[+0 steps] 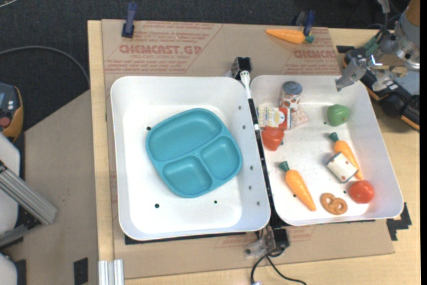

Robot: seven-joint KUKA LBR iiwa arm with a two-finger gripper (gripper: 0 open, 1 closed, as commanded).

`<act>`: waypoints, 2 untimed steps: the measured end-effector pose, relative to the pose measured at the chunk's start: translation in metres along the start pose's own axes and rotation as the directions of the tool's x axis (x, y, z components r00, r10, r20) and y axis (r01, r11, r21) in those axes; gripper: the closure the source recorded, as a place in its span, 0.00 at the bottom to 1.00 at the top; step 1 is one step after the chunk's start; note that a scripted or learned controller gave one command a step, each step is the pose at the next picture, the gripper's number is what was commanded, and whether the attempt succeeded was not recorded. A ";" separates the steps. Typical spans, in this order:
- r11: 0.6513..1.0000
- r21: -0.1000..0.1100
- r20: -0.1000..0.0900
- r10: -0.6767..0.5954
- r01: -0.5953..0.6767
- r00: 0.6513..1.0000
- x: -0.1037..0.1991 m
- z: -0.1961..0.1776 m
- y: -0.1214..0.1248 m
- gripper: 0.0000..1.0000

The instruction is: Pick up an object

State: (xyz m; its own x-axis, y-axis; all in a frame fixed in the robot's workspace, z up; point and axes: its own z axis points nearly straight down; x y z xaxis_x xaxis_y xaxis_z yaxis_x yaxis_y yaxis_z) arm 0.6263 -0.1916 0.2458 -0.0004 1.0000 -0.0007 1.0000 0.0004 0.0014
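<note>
The gripper [351,75] hangs at the far right rim of the right bin [383,163], and I can't tell how its fingers are set from here. Nothing is between them, so the pick hasn't begun. Nearest below the fingers sits the green ball [338,115]; further on lie a small carrot [345,151], a white block [341,167] and a tomato [361,191]. Well off to the side, the blue divided plate [193,152] fills the left bin [127,143]. All left: descend, close, lift.
</note>
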 end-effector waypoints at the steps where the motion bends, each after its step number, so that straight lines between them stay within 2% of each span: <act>1: 1.000 0.002 -0.004 -0.006 0.006 1.000 0.076 -0.045 -0.065 0.00; 2: 1.000 0.007 -0.005 -0.005 0.005 1.000 0.136 -0.058 -0.149 0.00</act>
State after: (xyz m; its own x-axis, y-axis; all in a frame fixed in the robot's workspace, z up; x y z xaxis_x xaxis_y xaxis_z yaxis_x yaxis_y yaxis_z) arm 0.4771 -0.0559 0.3034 -0.0057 1.0000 0.0043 1.0000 0.0057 -0.0053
